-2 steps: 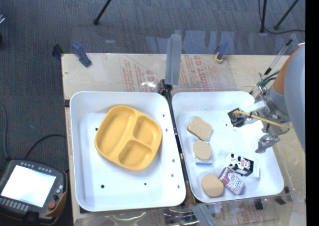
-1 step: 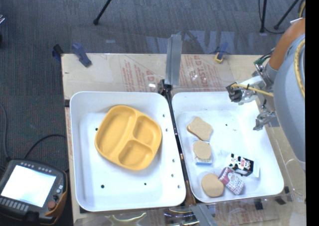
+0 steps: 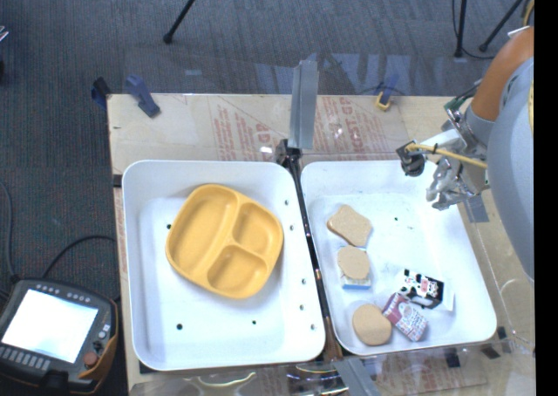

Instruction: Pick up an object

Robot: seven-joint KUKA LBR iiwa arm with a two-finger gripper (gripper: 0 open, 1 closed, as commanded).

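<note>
With the gripper (image 3: 443, 187) above the right bin's (image 3: 471, 246) far corner, finger state unreadable, I'd target the light, stiff toast slice (image 3: 350, 226) edgewise.

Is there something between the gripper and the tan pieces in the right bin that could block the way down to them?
Nothing visible does. The gripper hangs over the right bin's upper right part, and bare white floor lies between it and the nearest tan piece. The other tan pieces and small packets lie farther toward the bin's front.
</note>
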